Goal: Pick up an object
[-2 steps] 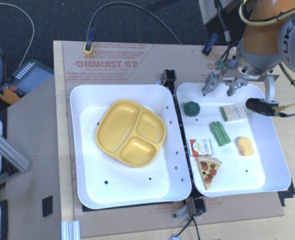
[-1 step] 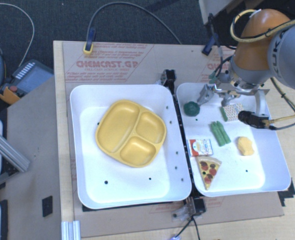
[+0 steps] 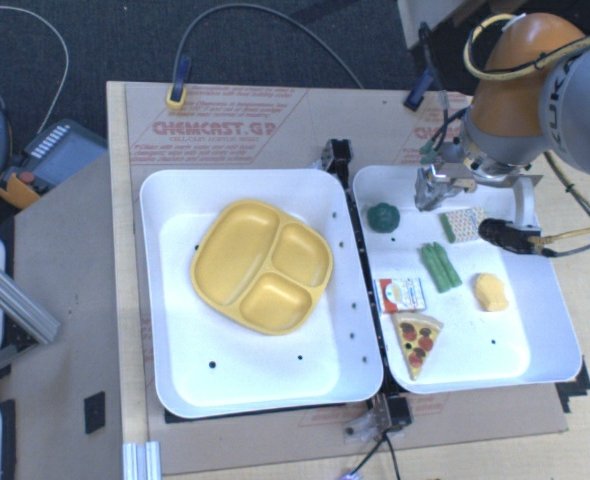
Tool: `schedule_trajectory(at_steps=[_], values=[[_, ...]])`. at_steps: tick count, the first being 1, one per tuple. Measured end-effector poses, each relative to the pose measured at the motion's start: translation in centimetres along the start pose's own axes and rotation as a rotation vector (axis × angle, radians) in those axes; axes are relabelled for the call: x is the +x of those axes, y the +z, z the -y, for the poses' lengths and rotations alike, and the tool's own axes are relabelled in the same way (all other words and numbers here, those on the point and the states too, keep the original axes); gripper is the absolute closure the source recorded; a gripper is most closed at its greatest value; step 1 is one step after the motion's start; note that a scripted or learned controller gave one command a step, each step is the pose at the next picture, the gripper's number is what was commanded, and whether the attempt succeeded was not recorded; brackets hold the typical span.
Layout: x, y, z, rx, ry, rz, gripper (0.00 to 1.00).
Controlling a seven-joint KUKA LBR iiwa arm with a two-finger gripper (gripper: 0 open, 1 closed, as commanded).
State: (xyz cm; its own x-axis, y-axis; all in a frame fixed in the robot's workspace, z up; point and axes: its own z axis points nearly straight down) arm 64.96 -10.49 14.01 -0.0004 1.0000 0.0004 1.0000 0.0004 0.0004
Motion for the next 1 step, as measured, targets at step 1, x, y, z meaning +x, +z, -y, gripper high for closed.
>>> schedule_trajectory(at_steps=[1], values=[[0.16, -5.16, -0.9, 0.0, 0.0, 0.0, 1.0]])
